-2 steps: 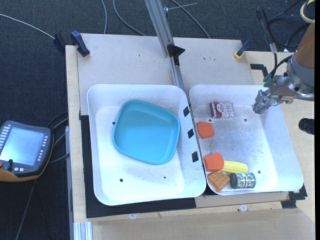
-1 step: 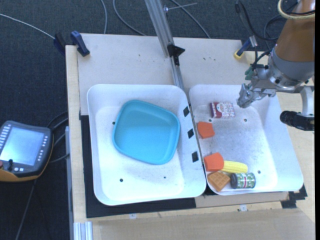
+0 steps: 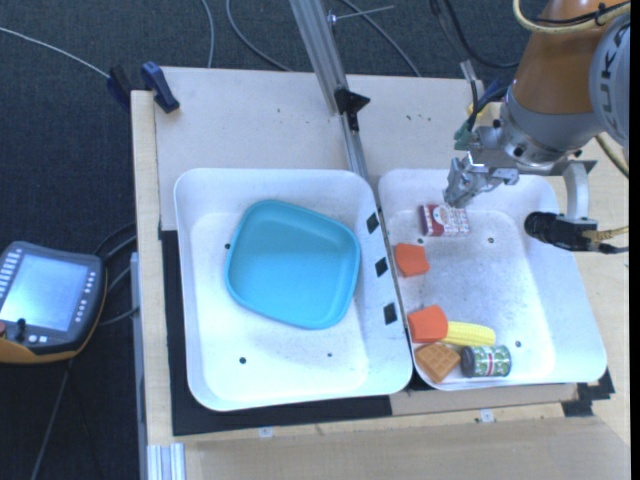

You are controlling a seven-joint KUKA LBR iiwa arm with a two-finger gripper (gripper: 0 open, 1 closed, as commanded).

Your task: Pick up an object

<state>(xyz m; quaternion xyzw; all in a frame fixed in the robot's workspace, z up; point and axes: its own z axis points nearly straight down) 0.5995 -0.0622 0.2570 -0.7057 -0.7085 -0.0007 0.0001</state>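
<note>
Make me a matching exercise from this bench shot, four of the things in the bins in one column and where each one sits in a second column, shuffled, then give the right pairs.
Things
1. blue plate
2. red and white packet
3. corn cob
4. small can

Places
A. under the gripper, at the right bin's far end
B. right bin's near edge, right of the waffle-like piece
C. in the left bin
D. beside the orange-red block, just above the can

Pairs: 1-C, 2-A, 3-D, 4-B

A pale wooden bench [image 3: 250, 118] stands on dark carpet [image 3: 60, 168] strewn with grey cables [image 3: 300, 13].
</note>
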